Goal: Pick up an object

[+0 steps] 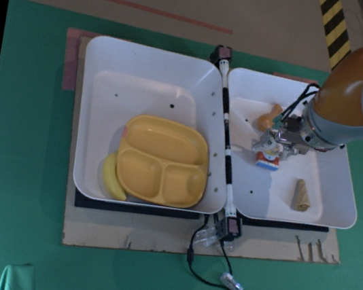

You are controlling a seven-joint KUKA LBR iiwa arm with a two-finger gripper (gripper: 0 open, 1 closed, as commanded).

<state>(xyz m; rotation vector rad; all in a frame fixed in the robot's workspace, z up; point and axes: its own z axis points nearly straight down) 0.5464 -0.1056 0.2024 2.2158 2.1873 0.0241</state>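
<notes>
My fingers point(272, 146) hang low in the right bin point(338, 195), directly over a small red, white and blue carton point(268, 161) that lies on the bin floor near the divider rail point(226, 145) between the two bins. From this slanted overhead angle I cannot tell how far apart they stand, nor whether they touch the carton. My grey arm with its orange band point(346, 89) reaches in over the bin's far right corner, black cables looping down to the wrist.

Close beside the carton, toward the bin's far wall, lies an orange-brown pear-shaped toy point(267, 117), partly tucked behind my wrist hardware. Toward the bin's near right corner, well apart from the carton, rests a tan cone point(302, 195), with bare white floor between them.

Across the rail from the carton, the left bin point(112, 67) holds a yellow divided plate point(163, 161) with three compartments, and a yellow banana point(112, 179) pressed against the plate's near left edge.

Both bins sit on a cardboard sheet point(132, 236) over the green counter point(22, 149). Cables point(215, 270) trail from the rail's near end across the cardboard.
</notes>
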